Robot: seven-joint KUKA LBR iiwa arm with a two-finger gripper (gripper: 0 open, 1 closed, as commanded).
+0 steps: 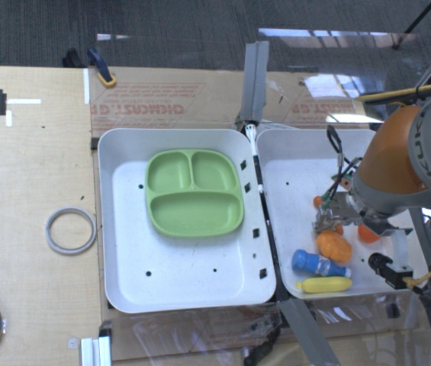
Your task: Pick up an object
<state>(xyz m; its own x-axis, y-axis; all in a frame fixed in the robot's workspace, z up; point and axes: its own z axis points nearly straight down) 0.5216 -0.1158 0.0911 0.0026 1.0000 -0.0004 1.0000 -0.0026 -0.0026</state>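
I read the gripper (pixel 328 221) as poised right over the orange ball (pixel 333 245) in the right bin (pixel 284 204), ball just toward the blue bottle (pixel 318 264); jaws' state I cannot tell.

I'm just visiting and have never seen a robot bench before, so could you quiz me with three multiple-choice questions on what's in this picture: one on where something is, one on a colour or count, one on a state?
1. Where does the green three-compartment plastic plate lie?
A. In the left white bin
B. In the right white bin
C. On the wooden bench top

2. What colour is the long, banana-shaped toy near the right bin's front edge?
A. Red
B. Yellow
C. Purple

3. How does the small blue bottle rest?
A. Upright
B. On its side
C. Stacked on the green plate

Answers: 1 A, the plate rests on the left white bin floor. 2 B, it is plainly yellow. 3 B, its length lies flat along the right bin floor, below the orange ball.
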